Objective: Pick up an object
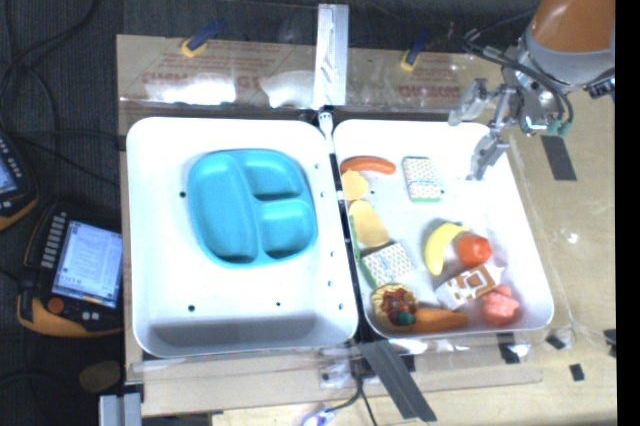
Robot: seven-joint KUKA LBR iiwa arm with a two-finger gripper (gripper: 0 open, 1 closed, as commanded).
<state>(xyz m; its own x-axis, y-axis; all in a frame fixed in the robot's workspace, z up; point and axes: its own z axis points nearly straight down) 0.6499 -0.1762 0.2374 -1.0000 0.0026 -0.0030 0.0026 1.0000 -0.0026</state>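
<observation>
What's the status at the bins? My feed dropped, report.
Gripper open, holding nothing, above right bin's far corner. Toys piled along its left and near sides, untouched. Green patterned block nearest. Nothing in the way.

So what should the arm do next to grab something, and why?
Probably swing the tool a little left and lower it toward the small green-patterned packet. The tool hangs above the right bin's upper right corner with nothing between its fingers, and that packet lies nearest, apart from the other toys, so it looks like the easiest target.
</observation>
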